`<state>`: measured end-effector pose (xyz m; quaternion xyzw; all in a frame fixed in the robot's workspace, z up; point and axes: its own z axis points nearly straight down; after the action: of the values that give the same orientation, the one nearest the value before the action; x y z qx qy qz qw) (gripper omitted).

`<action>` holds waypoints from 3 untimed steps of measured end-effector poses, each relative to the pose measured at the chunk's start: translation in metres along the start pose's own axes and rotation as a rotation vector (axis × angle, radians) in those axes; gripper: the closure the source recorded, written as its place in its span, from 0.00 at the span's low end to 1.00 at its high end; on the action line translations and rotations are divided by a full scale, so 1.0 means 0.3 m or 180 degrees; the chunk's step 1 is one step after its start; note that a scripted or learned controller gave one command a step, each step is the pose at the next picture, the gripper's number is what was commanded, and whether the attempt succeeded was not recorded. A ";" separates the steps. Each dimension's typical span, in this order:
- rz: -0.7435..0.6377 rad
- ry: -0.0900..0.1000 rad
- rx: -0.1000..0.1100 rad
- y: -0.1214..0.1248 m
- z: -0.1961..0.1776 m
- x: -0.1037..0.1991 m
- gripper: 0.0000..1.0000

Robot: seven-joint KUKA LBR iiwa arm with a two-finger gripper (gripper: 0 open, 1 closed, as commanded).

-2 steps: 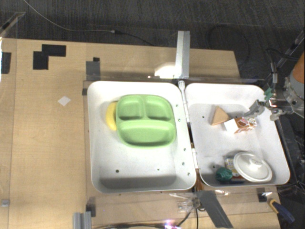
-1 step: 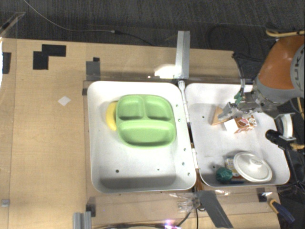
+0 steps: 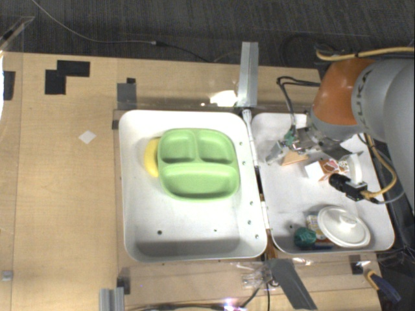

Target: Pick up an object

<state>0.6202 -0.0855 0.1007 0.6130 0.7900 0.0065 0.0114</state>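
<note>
The arm hangs over the right bin (image 3: pixel 379 229)'s far end, its jaws' state unclear; next comes descent toward the white lid (image 3: pixel 343 225).

Two bins sit side by side on the counter (image 3: pixel 58 193), their inner walls touching along the centre line. The left bin (image 3: pixel 188 238) holds a divided tray (image 3: pixel 197 162) in its rear half; the tray has two small compartments at the rear and one wide compartment at the front. A rounded object (image 3: pixel 150 157) lies under the tray's left edge, partly hidden. The right bin (image 3: pixel 285 193) holds a lidded bowl (image 3: pixel 342 226) in its front right corner, with a small object (image 3: pixel 305 238) just beside it on the left. The arm (image 3: pixel 363 102) enters from the right over the rear of the right bin, and the hand (image 3: pixel 285 149) is near that bin's rear left area.
</note>
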 end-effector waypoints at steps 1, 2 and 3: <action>0.0146 0.0015 0.0041 0.113 0.040 -0.132 0.00; -0.0889 0.0034 0.0053 -0.092 -0.074 -0.064 0.00; -0.0889 0.0024 0.0031 -0.083 -0.114 -0.064 1.00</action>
<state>0.5999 -0.1101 0.1346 0.4972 0.8676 0.0033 0.0062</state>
